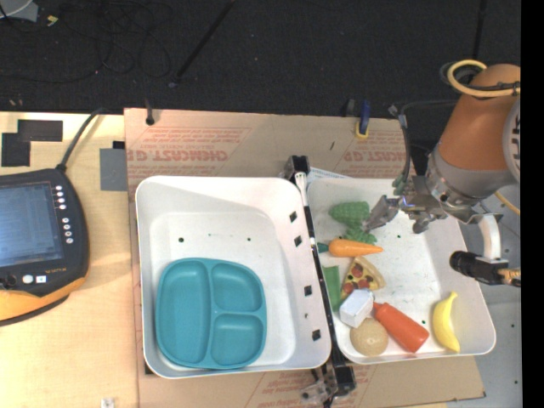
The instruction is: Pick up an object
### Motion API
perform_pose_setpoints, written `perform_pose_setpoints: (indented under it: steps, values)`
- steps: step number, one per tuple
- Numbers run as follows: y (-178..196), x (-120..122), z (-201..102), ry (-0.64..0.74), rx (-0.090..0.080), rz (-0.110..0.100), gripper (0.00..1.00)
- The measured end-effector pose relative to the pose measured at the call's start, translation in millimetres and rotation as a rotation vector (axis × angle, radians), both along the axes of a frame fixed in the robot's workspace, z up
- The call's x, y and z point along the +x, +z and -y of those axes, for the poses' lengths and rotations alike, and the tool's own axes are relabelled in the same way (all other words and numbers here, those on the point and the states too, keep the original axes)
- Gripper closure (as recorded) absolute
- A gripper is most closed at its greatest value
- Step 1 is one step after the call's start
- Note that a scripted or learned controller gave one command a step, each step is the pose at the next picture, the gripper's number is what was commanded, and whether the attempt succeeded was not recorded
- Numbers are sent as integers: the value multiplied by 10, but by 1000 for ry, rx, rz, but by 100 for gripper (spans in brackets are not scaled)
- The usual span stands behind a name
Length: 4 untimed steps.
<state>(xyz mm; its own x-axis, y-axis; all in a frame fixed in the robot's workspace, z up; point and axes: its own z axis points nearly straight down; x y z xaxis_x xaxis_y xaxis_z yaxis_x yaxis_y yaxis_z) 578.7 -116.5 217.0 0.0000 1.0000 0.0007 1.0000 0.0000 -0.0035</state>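
My gripper (399, 218) hangs over the upper middle of the right bin (476, 304), open, with nothing between its fingers. One fingertip (376, 217) is close to a green leafy toy (350, 212) at the bin's upper left. Just below lies an orange carrot (355, 247). Further down are a pizza slice (363, 274), a green piece (331, 279), a white block (357, 306), a round beige piece (369, 338), a red-orange bottle (399, 325) and a yellow banana (445, 321).
The left bin (212, 206) holds a teal divided plate (211, 313). A black divider (310, 262) runs between the bins. A tablet-like pendant (34, 228) lies at the far left on the bench. The arm's orange wrist (480, 126) looms over the right bin's upper right.
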Motion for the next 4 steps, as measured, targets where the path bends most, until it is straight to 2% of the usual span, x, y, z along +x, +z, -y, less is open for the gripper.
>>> perform_pose_setpoints:
  steps: [1, 2, 3, 4]
  values:
    - [-1362, -8, -58, 0, 0, -3, 0]
    - [-1199, -1, -32, -7, 1, -2, 100]
    - [-240, -103, -429, 4, 1, 8, 100]
    - [-299, -113, -414, 0, 0, 0, 0]
